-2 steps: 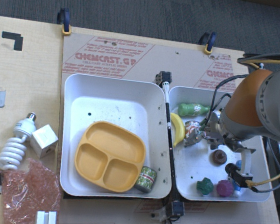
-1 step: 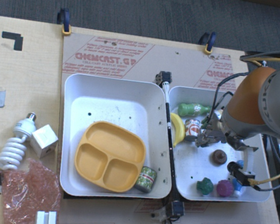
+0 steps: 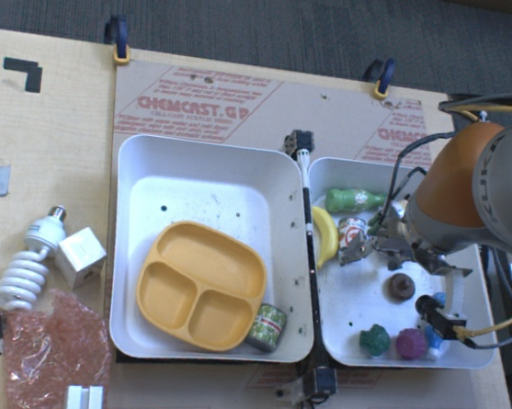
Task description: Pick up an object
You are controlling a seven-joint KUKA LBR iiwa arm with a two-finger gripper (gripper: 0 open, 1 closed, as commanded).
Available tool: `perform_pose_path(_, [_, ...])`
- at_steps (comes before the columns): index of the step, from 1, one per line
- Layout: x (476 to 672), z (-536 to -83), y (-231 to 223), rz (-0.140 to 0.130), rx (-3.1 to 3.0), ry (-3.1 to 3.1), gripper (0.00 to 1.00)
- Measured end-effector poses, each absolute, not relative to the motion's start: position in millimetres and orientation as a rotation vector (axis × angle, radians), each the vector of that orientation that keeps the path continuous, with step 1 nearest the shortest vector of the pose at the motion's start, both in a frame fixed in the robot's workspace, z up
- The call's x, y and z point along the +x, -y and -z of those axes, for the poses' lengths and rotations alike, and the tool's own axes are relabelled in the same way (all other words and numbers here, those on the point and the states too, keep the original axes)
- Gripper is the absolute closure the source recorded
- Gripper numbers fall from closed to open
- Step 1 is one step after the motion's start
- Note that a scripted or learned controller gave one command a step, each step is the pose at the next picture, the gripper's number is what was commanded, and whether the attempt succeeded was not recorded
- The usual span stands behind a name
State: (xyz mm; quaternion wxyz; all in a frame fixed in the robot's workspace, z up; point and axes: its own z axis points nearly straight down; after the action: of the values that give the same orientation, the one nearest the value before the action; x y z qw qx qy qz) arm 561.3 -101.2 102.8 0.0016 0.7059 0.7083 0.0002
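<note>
Banana (image 3: 325,236), smooth curved yellow, beside crinkled wrapper (image 3: 353,236); fingers (image 3: 369,242) near.

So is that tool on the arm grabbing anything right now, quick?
Tool: low in the right bin, beside the banana; whether it grips anything cannot be told.

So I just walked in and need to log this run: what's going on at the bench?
The grey arm reaches in from the right over the right bin, its pincer low near the banana and a green bottle. Whether it holds anything can't be told. A brown round piece, a green toy and a magenta toy lie nearby. The left bin holds a yellow divided plate and a small can.
</note>
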Motion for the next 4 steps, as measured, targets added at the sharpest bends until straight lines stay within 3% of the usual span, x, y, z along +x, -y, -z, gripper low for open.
perform_pose_path(1, [562.2,-113,102,-0.002,2.212,-2.223,1.0])
perform_pose_path(2, [562.2,-113,102,-0.002,2.212,-2.223,0.0])
perform_pose_path(3, [541.6,-92,95,0.001,2.223,-2.22,0.0])
perform_pose_path(4, [542.4,-102,95,-0.001,2.222,-2.219,1.0])
